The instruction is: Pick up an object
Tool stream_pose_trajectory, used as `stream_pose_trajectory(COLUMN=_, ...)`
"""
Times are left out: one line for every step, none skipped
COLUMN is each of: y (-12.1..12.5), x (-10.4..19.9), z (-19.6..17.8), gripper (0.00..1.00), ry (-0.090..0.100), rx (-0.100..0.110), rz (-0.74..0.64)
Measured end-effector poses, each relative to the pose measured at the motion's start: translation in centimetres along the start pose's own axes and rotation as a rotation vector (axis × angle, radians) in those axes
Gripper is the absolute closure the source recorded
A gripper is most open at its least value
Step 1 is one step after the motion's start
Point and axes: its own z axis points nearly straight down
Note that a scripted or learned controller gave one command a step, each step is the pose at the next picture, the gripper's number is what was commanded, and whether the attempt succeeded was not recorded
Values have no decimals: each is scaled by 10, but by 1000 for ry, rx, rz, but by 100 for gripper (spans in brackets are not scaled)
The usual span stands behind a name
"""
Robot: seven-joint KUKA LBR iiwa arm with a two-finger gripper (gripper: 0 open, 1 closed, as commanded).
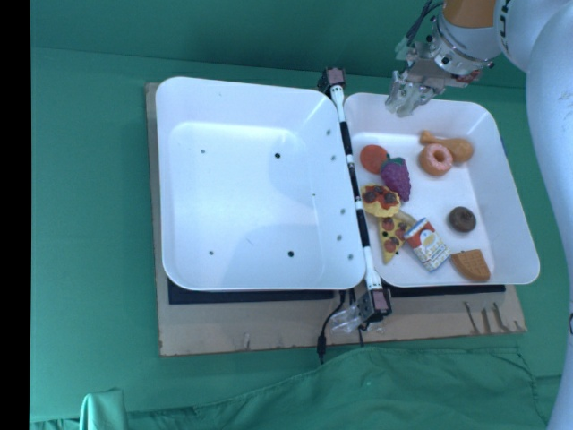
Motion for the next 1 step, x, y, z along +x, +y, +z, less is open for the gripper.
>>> stream_pose_trajectory(y=4, x=-2, z=-68, gripper=100, ry=-1, rx=-1, rz=0)
